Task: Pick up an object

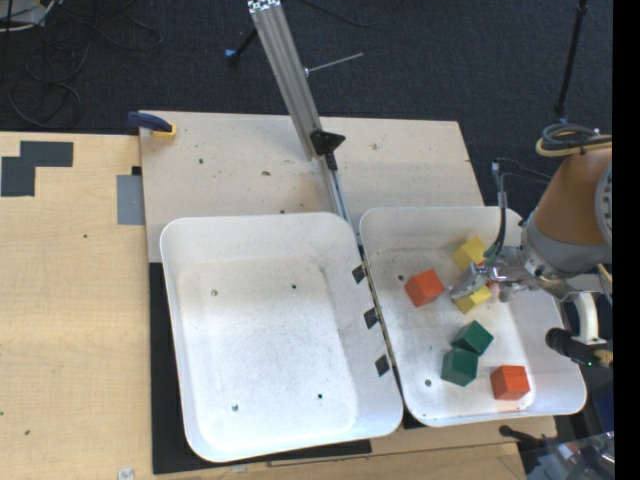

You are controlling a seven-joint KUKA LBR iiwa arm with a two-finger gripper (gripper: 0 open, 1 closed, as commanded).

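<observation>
- The arm [572,213] comes in from the right edge of the camera view, its orange band rounded and broad, well above and to the right of the gripper.
- Below the band sits the grey wrist [556,258] — lower and closer to the gripper, still to its right.
- From the wrist a metal stem runs leftward and ends in the gripper [474,285].
- The gripper points left and slightly down, the leftmost part of the whole arm.
- A thin cable [498,200] rises above the gripper and loops back toward the band.
- Black fittings [576,342] hang below and right of the gripper.
</observation>
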